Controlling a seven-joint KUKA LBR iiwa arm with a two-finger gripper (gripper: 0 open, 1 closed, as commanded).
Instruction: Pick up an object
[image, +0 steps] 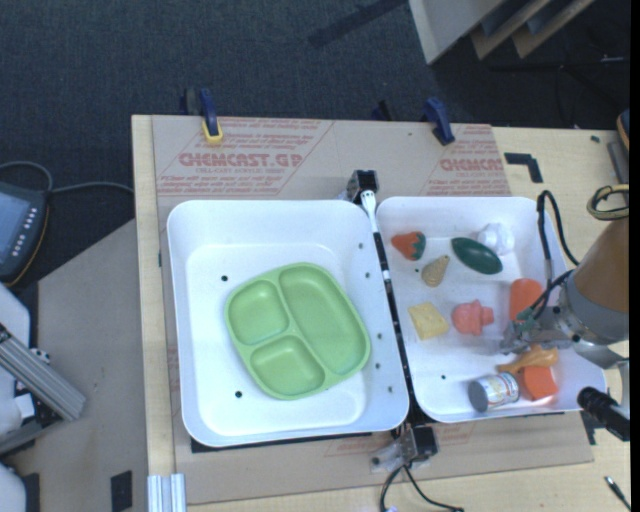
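Note:
The right bin holds several small objects. At its back lie a red and green piece, a dark green oval and a white lump. A tan piece, a yellow wedge and a pink lump sit mid-bin. A metal can lies on its side at the front beside a red-orange block. My gripper is low at the bin's right side, between an orange piece and a thin orange object. Whether it touches either is unclear.
The left bin holds a green divided plate. The grey arm comes in over the right bin's right wall. A black cable loops beside that wall. Blue clamps grip the board's back edge.

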